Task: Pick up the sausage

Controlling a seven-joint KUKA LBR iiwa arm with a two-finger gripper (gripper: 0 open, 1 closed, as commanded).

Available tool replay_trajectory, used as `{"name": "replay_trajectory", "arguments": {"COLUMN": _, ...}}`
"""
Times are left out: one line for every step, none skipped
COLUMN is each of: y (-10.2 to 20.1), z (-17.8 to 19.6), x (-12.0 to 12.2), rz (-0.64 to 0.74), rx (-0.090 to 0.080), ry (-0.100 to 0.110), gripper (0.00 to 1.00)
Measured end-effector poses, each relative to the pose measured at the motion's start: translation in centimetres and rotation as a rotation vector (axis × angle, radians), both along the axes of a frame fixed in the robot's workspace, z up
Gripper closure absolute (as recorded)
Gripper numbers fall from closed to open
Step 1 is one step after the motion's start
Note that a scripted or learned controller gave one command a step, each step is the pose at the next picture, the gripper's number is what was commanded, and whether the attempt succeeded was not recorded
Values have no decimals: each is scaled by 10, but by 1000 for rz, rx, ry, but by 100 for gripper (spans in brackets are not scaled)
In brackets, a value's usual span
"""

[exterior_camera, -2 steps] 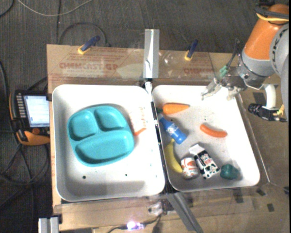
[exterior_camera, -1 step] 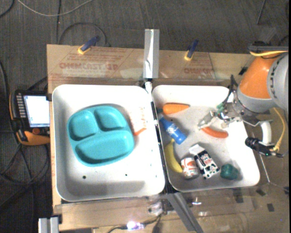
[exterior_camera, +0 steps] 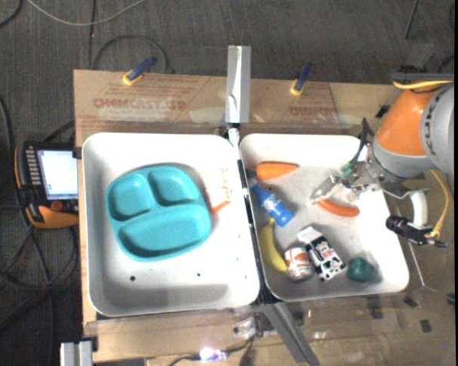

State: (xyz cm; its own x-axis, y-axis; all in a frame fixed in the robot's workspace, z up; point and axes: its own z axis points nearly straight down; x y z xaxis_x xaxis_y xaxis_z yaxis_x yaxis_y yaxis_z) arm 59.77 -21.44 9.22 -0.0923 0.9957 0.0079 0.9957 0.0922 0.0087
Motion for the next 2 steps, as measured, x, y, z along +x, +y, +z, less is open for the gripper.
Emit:
{"name": "replay_trajectory", "arguments": {"y": -2, "z": 5, "x": 1, "rz": 1, "rx": -9, "ry": -6, "gripper": 100}}
{"name": "replay_trajectory", "arguments": {"y": 64, "z": 106, "x": 29, "rz": 82, "rx": -10, "ry": 10, "gripper": 100}}
